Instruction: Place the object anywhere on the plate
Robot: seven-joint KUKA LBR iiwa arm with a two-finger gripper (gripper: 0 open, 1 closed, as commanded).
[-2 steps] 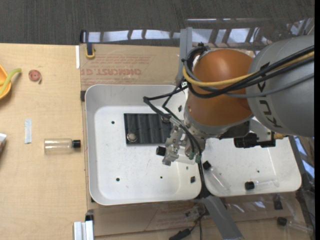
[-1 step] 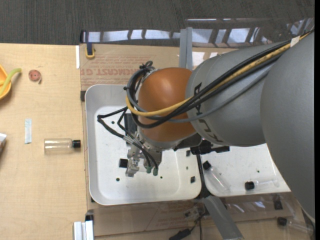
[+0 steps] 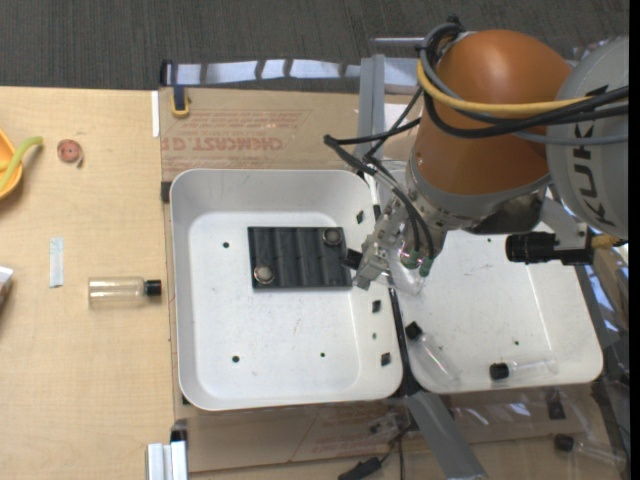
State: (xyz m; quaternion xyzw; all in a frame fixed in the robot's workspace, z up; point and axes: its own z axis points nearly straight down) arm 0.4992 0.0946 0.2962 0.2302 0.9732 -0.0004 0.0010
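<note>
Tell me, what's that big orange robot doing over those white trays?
The robot arm reaches in from the right, and its end effector hangs over the right edge of the left bin. Beside it in that bin lies a dark ridged plate with two small round pieces on it. Whether the end effector holds anything is hard to tell. The right bin has a small clear vial near its front.

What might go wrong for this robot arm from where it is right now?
The gripper sits beside the dark ribbed plate in the left bin, near the wall between the bins, so it might knock that wall or nudge the plate. A small round object already lies on the plate; a clumsy move could push it off.
</note>
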